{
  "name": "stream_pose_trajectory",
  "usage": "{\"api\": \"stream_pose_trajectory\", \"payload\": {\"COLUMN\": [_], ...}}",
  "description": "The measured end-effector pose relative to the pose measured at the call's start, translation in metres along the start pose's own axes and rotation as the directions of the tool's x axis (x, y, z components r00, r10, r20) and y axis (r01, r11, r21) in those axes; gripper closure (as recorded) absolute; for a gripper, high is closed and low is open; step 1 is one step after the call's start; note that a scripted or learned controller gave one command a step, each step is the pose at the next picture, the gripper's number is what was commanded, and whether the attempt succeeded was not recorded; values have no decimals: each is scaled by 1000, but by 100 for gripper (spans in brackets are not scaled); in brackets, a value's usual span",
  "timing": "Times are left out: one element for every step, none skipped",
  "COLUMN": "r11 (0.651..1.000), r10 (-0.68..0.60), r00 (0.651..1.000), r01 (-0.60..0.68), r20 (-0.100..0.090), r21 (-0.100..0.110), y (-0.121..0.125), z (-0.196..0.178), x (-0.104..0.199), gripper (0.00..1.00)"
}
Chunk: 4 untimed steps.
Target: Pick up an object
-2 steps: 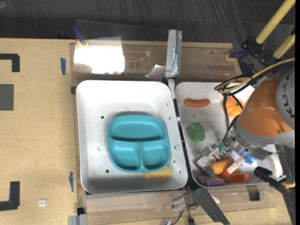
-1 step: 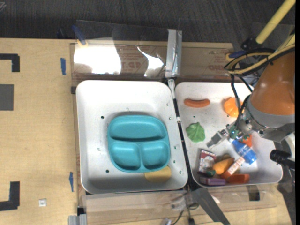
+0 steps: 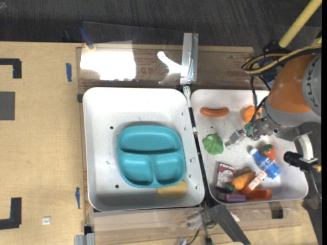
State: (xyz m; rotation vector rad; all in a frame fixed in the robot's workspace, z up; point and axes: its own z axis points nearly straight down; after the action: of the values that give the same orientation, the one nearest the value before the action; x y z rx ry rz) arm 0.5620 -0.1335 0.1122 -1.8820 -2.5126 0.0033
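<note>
The hand (image 3: 244, 133) hangs over the right bin (image 3: 299, 190); I cannot tell its state. The green toy (image 3: 213, 144) looks light and soft; pinch its middle.

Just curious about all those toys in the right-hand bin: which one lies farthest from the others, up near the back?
The orange-red sausage, lying flat by itself near the right bin's far wall.
</note>
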Motion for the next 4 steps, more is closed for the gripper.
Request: {"api": "stream_pose_trajectory", "payload": {"r11": [1000, 996, 987, 977], "r10": [14, 88, 163, 211], "r00": [1000, 996, 987, 977], "r01": [-14, -88, -163, -211], "r20": [4, 2, -2, -1], "r21": [-8, -5, -2, 3], "y": [55, 112, 109, 108], "z": [26, 26, 27, 27], "x": [-5, 4, -5, -5], "gripper": [0, 0, 0, 0]}}
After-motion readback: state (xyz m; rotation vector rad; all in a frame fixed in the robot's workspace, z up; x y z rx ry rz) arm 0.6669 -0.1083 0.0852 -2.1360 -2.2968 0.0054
